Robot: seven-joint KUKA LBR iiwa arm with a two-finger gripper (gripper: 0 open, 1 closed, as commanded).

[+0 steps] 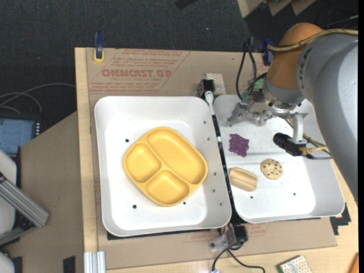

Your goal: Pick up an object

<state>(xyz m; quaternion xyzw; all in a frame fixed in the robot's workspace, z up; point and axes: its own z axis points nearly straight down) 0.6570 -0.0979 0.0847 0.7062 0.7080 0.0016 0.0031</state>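
Note:
In the right bin (318, 201) lie three small things: a purple bunch of grapes (239, 144) near the left wall, a tan bread roll (243, 179) below it, and a round speckled cookie (272, 169) to the roll's right. My gripper (250, 117) hangs low over the far end of the right bin, a little above and to the right of the grapes. It is apart from all three things and holds nothing that I can see.
The left bin (114, 198) holds a yellow plate (165, 165) with three compartments. A thin dark divider (219, 147) runs between the two bins. The grey arm (335, 90) covers the right bin's far right corner.

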